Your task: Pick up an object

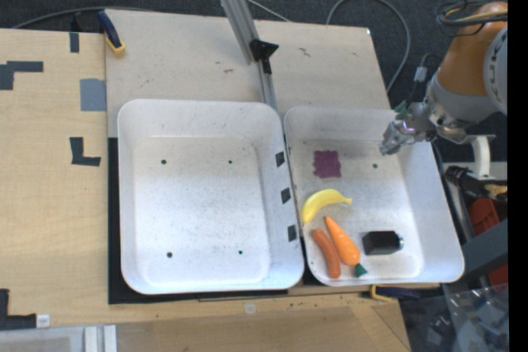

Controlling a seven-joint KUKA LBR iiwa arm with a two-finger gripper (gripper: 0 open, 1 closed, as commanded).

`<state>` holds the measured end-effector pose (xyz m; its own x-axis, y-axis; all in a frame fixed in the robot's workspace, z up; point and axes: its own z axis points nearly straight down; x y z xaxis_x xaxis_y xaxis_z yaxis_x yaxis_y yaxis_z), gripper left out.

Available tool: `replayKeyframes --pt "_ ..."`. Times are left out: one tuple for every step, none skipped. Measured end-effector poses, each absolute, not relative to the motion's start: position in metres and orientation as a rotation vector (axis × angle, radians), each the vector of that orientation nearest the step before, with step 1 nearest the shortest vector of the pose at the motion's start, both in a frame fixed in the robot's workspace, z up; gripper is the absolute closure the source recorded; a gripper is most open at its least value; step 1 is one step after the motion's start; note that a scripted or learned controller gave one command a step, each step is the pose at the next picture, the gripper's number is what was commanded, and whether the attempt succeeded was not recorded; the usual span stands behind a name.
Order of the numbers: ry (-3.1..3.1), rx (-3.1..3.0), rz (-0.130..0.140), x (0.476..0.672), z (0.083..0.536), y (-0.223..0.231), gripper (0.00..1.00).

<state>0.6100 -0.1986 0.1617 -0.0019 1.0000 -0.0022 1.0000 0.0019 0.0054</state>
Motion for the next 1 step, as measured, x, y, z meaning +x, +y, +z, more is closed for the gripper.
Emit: replayKeyframes --pt "2.22 2.217 0.002 0.613 0.2072 -0.2051 1.0"
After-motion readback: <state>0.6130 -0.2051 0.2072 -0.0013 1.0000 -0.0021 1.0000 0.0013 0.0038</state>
